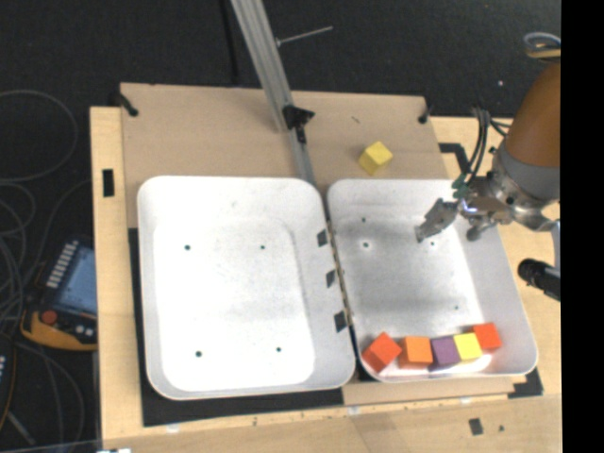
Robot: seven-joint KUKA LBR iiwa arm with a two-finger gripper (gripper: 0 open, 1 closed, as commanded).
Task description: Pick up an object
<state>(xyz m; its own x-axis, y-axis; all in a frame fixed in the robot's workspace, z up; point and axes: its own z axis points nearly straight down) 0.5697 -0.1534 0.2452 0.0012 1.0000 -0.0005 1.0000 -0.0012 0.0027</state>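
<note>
Several small blocks lie in a row along the near edge of the right bin (491,281): an orange-red block (382,351), an orange block (417,349), a purple block (444,350), a yellow block (467,346) and a red-orange block (487,336). A yellow cube (376,157) rests on the board behind the bins. My gripper (455,221) hangs over the far right part of the right bin, open, with nothing between its fingers, well apart from the row of blocks.
The left bin (231,281) sits beside the right one. A slanted metal rail (269,59) runs from the top down to the gap between the bins. A handheld controller (66,291) and cables lie off the bench at left.
</note>
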